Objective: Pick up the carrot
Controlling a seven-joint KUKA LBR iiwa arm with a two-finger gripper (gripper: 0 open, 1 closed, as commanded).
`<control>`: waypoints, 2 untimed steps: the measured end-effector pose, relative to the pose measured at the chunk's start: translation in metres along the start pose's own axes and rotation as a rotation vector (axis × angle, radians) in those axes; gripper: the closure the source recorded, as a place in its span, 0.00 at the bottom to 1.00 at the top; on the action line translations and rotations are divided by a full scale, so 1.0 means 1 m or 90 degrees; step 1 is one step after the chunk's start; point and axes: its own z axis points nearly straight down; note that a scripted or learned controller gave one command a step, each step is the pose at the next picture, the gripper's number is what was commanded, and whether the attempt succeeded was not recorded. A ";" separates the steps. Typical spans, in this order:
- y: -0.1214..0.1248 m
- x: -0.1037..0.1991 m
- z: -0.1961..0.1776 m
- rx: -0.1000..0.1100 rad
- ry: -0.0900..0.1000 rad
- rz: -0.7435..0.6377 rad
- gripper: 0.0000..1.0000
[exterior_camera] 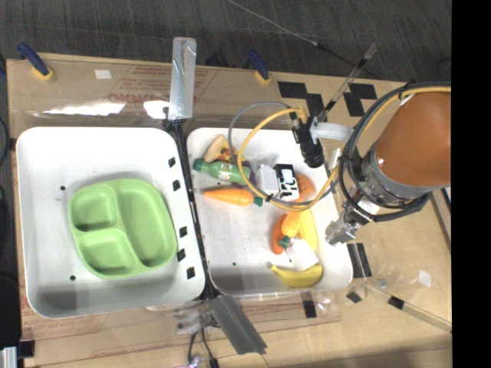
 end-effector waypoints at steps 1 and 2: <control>-0.012 0.025 -0.093 0.004 0.007 -0.181 1.00; 0.000 0.020 -0.105 0.005 0.007 -0.292 1.00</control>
